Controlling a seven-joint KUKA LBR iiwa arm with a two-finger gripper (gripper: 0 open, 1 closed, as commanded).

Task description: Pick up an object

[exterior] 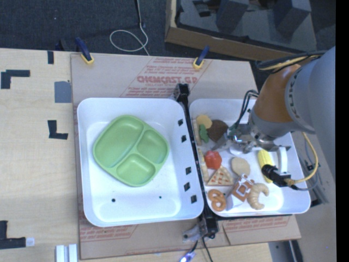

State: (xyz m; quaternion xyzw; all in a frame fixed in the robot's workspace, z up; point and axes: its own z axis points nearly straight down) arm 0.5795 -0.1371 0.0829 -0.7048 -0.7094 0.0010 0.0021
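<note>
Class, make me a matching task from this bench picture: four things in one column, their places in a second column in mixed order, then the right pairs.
Things:
1. green plate
2. pretzel
3. croissant
4. tomato

Places:
A. right bin, front edge, beside the divider
B. left bin
C. right bin, just above the pizza slice
D. right bin, front, right of the pretzel

Pairs: 1-B, 2-A, 3-D, 4-C

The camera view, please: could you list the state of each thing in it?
green plate: upright, lying in the left bin
toy foods: loose, clustered in the right bin
tomato: resting beside the pizza slice
gripper: low over the right bin
</note>
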